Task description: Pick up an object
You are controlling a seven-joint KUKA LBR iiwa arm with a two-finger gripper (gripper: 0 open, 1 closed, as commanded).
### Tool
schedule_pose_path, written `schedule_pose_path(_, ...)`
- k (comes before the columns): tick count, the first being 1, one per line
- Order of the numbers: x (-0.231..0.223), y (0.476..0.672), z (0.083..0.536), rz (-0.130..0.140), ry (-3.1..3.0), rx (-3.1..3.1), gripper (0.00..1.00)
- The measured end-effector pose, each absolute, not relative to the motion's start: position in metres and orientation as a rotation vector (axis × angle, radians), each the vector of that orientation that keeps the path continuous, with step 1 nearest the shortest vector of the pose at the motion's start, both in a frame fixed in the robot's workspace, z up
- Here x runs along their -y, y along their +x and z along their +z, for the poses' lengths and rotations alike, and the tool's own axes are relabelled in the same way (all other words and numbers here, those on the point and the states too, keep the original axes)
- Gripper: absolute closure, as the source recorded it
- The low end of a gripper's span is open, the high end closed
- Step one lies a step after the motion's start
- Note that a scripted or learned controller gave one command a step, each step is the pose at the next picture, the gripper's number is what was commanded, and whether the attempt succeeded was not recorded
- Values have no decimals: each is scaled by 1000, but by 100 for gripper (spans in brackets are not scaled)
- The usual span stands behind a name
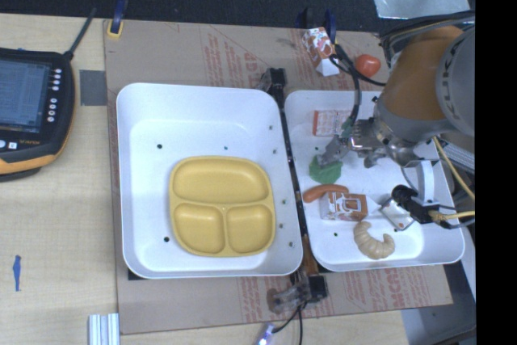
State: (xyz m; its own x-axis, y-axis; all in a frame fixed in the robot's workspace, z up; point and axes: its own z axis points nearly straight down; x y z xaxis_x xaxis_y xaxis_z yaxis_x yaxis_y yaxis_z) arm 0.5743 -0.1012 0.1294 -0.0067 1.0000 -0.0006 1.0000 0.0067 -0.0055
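Note:
My gripper [352, 149] hangs over the upper middle of the right bin [440, 254], open, with nothing between its fingers. One fingertip [334, 149] is just above a green toy [325, 169] by the bin's left wall. Below the green toy lie an orange-red sausage [323, 191] and a brown and white carton [343, 208]. A pale croissant [374, 241] rests near the bin's front edge. A red and white packet [325, 123] lies flat in the bin's upper left, beside the gripper.
The left bin [145, 117] holds a yellow divided plate [221, 204]. Behind the right bin, on the cardboard, sit a small packet [319, 44] and a red ball-like thing [367, 65]. A tablet controller [32, 109] lies at the far left.

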Motion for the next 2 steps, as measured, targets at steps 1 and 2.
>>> schedule_pose_path(1, 99, 579, 92, 6, -2213, 2225, 0)
schedule_pose_path(2, 96, 568, 92, 7, -2214, 2223, 0)
